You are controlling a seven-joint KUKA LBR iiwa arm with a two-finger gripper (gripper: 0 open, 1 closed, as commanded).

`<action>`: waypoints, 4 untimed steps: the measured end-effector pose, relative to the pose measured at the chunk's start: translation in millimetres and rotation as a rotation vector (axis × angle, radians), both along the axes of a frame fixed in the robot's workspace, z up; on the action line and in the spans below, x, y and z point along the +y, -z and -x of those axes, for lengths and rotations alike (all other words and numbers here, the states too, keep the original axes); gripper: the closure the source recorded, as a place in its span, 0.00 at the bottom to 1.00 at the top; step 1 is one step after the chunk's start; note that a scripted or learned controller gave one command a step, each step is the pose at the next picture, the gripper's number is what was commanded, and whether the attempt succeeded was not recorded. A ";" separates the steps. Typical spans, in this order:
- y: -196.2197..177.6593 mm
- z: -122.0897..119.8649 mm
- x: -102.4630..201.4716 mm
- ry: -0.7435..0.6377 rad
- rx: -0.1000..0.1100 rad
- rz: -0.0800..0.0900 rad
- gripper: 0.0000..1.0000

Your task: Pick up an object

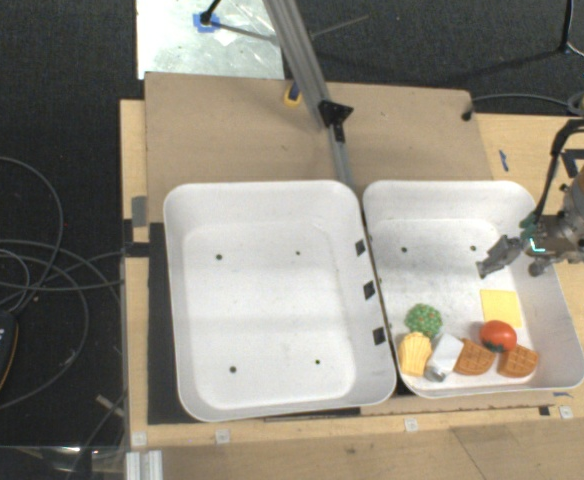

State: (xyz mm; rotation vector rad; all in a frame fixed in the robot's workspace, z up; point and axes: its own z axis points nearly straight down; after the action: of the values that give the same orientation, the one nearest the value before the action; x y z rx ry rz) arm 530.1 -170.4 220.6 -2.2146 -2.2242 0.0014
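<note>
The wooden bench (272, 128) carries a brown board (402, 133) at its far side and two shallow white bins side by side, the left bin (187, 298) touching the right bin (442, 203) along their shared edge.

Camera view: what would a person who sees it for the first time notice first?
First, the small cluster of toy food in the near right corner of the right bin: a green broccoli, a yellow corn piece, a red tomato and a yellow cheese slice. Next, the gripper above the right bin, just behind the cheese slice. The left bin lies beside it.
</note>
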 end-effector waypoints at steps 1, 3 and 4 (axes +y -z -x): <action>-1.8 -0.8 -0.1 0.001 -0.004 0.001 0.00; 98.7 2.1 4.6 0.003 0.002 -0.001 0.00; 131.3 1.8 5.0 0.003 -0.002 0.001 0.00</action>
State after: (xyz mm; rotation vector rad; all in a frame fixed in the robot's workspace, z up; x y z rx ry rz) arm 528.3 -165.4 89.3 -2.2191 -2.2218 0.0004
